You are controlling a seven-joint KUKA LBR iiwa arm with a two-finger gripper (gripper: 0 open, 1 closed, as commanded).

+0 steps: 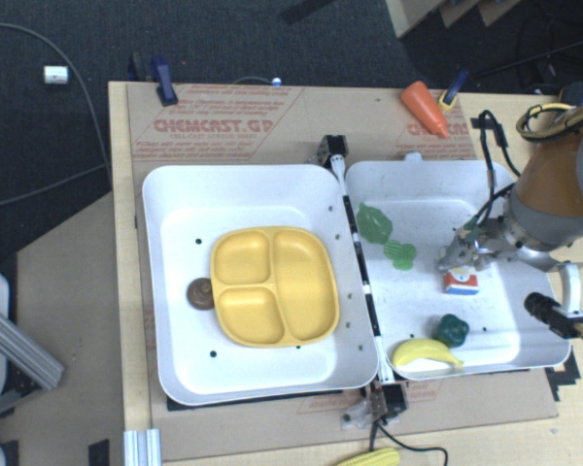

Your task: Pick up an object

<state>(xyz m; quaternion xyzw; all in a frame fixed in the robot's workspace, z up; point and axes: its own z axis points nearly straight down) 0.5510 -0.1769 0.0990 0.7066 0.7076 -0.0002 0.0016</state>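
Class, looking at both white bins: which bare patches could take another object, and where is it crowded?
Left bin: bare strip behind the yellow tray, and in front of it. Right bin: bare far end. Crowded: its near end, around the banana, dark green item and gripper.
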